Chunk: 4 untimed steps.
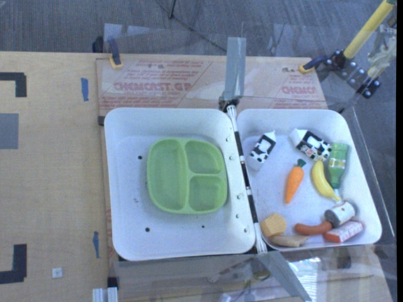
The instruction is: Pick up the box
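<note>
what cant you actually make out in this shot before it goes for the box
- Red and white box, camera view: its print is too small to read, and the can crowds its upper edge.
- Two cow-patterned cartons: too blurred to read the labels.
- Pale item at the right bin's front rim: too small to identify.
- Green bottle: label unreadable.

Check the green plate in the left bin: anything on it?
Empty. All three compartments of the green plate show bare green; the toy food lies in the right bin.
</note>
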Tool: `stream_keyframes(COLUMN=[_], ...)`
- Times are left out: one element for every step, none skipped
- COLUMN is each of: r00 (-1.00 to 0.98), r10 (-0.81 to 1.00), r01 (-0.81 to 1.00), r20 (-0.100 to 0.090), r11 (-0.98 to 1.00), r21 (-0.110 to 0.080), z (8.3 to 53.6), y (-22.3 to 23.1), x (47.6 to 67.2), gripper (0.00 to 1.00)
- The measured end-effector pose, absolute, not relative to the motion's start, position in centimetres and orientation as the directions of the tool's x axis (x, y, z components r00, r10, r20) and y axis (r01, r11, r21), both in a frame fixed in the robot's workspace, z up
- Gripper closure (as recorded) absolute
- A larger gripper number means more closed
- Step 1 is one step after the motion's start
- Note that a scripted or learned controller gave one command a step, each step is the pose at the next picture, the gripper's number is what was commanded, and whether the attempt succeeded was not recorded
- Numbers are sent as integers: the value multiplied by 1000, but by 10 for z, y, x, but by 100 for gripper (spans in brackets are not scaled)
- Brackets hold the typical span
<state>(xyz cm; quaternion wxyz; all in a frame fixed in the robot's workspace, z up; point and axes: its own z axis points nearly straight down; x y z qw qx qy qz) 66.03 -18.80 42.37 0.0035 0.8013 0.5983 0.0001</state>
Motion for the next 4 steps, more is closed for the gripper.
stream_keyframes(r00=[279,273,268,264], r10=[960,962,963,965], r01=[960,962,963,965], r20=[-6,-8,-11,-13], r11=[-279,-273,-268,-263], r21=[9,12,16,20], z=[434,444,455,465], y=[-186,-183,-181,-178], x=[663,665,667,669], gripper=[100,100,100,100])
